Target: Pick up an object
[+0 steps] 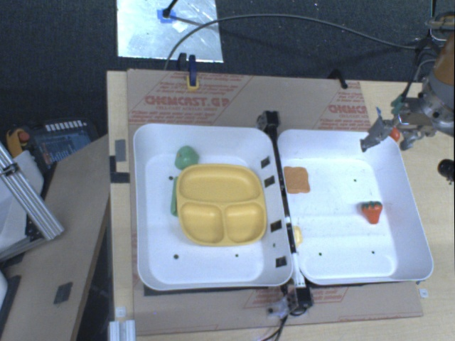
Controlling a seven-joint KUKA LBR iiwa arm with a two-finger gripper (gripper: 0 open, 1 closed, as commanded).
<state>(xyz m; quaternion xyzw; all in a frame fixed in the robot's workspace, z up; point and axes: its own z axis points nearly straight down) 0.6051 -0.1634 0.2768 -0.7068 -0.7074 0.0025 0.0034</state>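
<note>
The gripper [387, 130] hangs over the upper right corner of the right bin [398, 261], at about two o'clock from that bin's middle. Nothing is seen between its fingers, but whether they stand apart or together I cannot tell; the view is too small and blurred there.

Nearest to it, at roughly six o'clock and well apart, lies a small strawberry [372, 211] on the bin floor. At about nine o'clock from the strawberry, near the divide between the bins, rests a flat piece of toast [296, 180]. A small yellow piece [296, 235] sits at the bin's left edge, lower down.

The left bin [153, 261] holds a yellow divided tray [217, 204], with a green object [186, 156] at its eleven o'clock, partly tucked under it.

Risks, as I judge them: the strawberry is small and rounded, so it may roll or squirt out of a closing grip; the toast lies flat, so fingers may slide over it.
</note>
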